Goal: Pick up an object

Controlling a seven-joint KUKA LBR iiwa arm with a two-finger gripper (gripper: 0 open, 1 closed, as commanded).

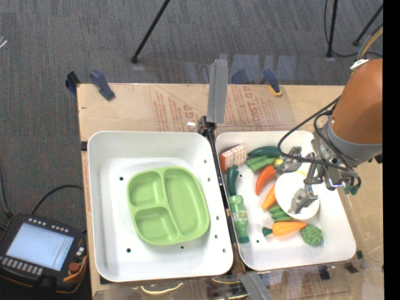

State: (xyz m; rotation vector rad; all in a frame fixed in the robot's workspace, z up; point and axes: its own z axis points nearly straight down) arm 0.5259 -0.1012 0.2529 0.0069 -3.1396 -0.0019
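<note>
The right bin holds a heap of toy food. In it lie a red and white box, a red chili, a green bottle, an orange carrot, a broccoli piece and a white round dish. My gripper hangs low over the right part of that white dish, just above the carrot and the broccoli. I see nothing held in it. The arm's orange band covers the bin's far right corner.
A green divided plate lies in the left bin. Green pods and a dark green piece lie along the right bin's back and left side. A pendant sits on the floor at lower left.
</note>
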